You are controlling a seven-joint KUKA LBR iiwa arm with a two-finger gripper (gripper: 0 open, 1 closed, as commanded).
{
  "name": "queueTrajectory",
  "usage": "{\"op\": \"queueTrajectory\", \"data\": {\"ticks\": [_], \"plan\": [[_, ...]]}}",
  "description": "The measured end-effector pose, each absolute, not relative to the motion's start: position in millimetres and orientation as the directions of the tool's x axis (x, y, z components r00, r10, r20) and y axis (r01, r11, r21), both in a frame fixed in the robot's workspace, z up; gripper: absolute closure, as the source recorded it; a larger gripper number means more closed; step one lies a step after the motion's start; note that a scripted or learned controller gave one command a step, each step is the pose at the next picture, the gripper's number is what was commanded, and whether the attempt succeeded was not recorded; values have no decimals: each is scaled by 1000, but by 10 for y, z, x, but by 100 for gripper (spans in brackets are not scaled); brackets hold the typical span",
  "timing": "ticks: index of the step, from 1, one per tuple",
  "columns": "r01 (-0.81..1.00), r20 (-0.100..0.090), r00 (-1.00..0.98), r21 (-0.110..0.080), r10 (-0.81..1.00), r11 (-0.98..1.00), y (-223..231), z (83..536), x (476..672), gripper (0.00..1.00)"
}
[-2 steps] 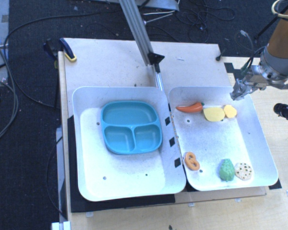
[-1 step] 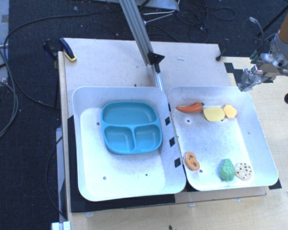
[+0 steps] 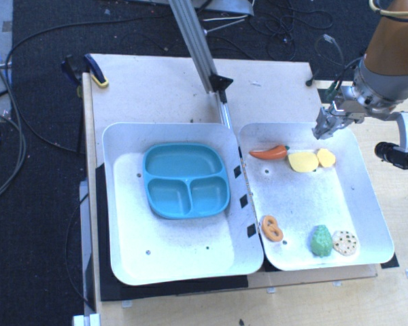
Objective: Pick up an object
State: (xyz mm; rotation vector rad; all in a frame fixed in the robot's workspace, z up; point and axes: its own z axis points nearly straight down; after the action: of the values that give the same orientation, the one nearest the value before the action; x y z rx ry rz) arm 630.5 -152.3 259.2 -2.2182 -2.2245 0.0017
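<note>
Right bin contents: orange carrot (image 3: 269,153), two yellow pieces (image 3: 303,161) (image 3: 326,158) at upper centre. Pretzel (image 3: 272,228), green item (image 3: 320,240) and cookie (image 3: 345,242) lie lower right.

Blue divided plate (image 3: 187,180) in left bin (image 3: 122,250), toy foods in right bin (image 3: 367,202), end effector (image 3: 324,129) above its far edge

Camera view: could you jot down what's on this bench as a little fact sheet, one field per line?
left bin: holds a blue divided plate
right bin: holds six small items
far edge of right bin: orange carrot, two yellow pieces
near edge of right bin: pretzel, green lump, speckled cookie
gripper: above the right bin's far corner, near the yellow pieces, holding nothing visible
</note>
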Motion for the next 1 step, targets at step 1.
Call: {"op": "queueTrajectory", "data": {"ticks": [1], "plan": [[1000,-1,-3,-1,1000,3,-956,2595,6174,100]]}}
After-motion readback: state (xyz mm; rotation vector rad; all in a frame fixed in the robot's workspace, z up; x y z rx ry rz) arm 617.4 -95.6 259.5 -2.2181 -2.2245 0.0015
